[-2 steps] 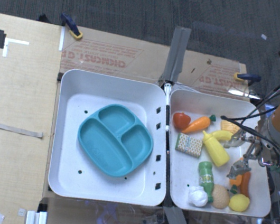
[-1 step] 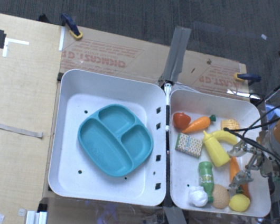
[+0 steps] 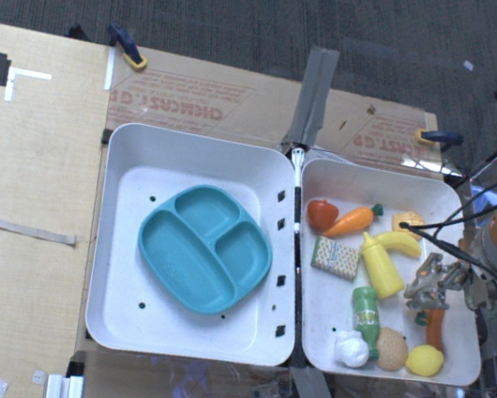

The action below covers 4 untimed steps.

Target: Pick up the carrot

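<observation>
Overhead slanted view of two shallow white bins side by side. The left white bin (image 3: 112,217) holds a teal plastic divided plate (image 3: 205,249). The right white bin (image 3: 455,378) holds toy foods. The orange plastic carrot with a green stem tip (image 3: 351,221) lies near that bin's far left corner, just beside a red toy tomato (image 3: 322,214). Its long axis runs diagonally, green tip pointing up and to the right. The metal two-finger gripper (image 3: 427,290) hovers at the bin's right side, above a small orange-red piece; whether it is open or closed cannot be told. The carrot lies left of and beyond the gripper, with a yellow toy bottle (image 3: 381,266) between them
</observation>
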Motion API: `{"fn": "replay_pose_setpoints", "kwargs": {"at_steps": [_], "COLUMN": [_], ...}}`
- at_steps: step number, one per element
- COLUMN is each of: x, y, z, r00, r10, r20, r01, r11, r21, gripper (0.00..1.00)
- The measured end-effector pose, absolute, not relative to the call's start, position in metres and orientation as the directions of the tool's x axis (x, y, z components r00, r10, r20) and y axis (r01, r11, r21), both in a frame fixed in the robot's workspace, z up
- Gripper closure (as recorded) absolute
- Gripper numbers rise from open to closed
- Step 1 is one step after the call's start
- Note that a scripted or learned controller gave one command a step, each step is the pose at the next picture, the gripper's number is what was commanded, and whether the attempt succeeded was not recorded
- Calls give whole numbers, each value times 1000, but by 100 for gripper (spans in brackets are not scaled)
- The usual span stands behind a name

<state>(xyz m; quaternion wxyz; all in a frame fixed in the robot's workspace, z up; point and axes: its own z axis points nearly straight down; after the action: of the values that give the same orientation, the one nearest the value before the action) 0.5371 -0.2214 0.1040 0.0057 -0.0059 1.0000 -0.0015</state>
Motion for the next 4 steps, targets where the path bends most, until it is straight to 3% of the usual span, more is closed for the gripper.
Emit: {"fn": "replay_pose_setpoints", "kwargs": {"at_steps": [1, 2, 3, 4], "x": [537, 540, 516, 520], "y": [-221, -221, -140, -127], "z": [104, 115, 209, 187], "r00": [-1000, -1000, -937, -987], "r10": [-12, -13, 348, 158], "r20": [-11, -18, -6, -2], "r01": [-12, -13, 348, 158], "r11": [1000, 1000, 937, 987], "r21": [-3, -5, 1, 0], "gripper": [0, 100, 100, 100]}}
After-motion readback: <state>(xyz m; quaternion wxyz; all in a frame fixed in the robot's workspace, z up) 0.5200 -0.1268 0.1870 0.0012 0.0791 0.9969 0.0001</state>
